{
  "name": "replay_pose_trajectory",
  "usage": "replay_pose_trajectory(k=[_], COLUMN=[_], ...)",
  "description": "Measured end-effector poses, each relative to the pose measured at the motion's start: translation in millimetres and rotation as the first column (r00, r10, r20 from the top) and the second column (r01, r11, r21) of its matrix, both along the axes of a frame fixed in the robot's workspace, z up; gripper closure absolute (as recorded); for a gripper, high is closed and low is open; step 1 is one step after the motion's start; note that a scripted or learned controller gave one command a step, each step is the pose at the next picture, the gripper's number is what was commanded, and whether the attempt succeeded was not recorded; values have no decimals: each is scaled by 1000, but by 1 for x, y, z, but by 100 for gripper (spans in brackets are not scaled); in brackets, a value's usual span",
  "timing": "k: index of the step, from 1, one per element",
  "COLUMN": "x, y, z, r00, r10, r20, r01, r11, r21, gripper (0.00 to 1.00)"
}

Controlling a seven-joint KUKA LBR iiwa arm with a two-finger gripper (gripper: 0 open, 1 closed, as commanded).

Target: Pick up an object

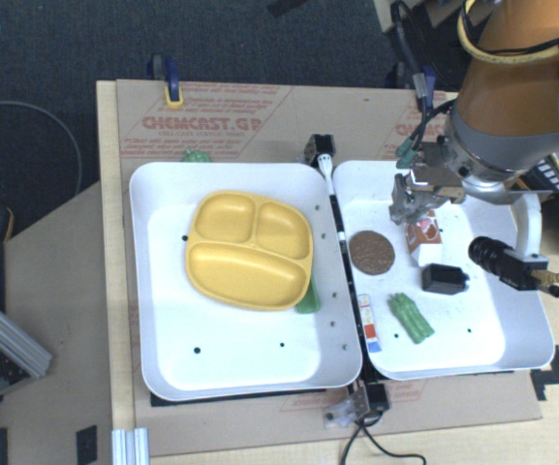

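The pincer (410, 204) hangs low in the right bin (526, 347), upper centre-right of the frame; whether it is clenched or released I cannot tell. Just beside it lies a red packet (424, 232). Below sit a brown disc (371, 252), black block (445, 278) and green piece (411, 318). A yellow plate (250, 250) fills the left bin (163, 337).

Printed in red on the brown board (260, 114) lying on the tabletop, along its far edge beyond the left bin: "CHEMCAST", followed by letters resembling "G P", remainder unclear. Fainter red lines beneath, illegible. Repeated red print at the far right of the board, partly hidden, unreadable. Small packets in the right bin bear markings too small to read.
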State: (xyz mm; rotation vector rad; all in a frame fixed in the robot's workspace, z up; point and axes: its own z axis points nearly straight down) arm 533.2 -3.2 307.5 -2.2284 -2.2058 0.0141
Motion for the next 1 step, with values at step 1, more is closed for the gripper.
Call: replay_pose_trajectory(k=[1], x=[1], y=[52], z=[2], r00=[1000], r10=[14], r20=[9], r01=[-14], r11=[1000], r21=[3], gripper=[100])
